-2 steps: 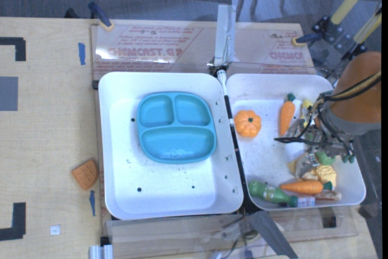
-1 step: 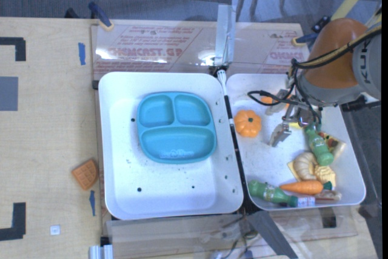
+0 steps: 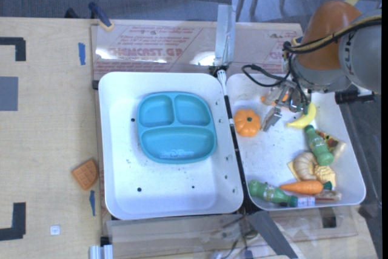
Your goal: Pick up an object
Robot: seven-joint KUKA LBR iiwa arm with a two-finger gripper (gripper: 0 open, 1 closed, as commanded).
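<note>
The likeliest target from where I sit is the small orange pumpkin point(image 3: 247, 122), resting on the floor of the right bin point(image 3: 351, 130) hard against its left wall, just right of the divider between the two bins. It sits squat and roughly round, stem upward, so it has no real long axis to line up against; I judge any approach angle would serve.

Just right of it hangs the end effector point(image 3: 276, 111), its metal fingers pointing down and to the left toward the pumpkin. I see nothing between them, and I cannot tell how wide they stand. The grey arm reaches in from the right, which explains that slant.

Close beside the fingers, to their right, lies a yellow banana point(image 3: 304, 118), its long axis running from far right to near left. Nearer me, a green bottle point(image 3: 317, 147) stands slanted, and a carrot point(image 3: 301, 187) lies left to right along the near wall with a second green bottle point(image 3: 267, 191).

The left bin point(image 3: 115, 148) carries a blue divided plate point(image 3: 176, 128). On the bench point(image 3: 42, 130), a waffle-like piece point(image 3: 85, 173) lies left of that bin.
</note>
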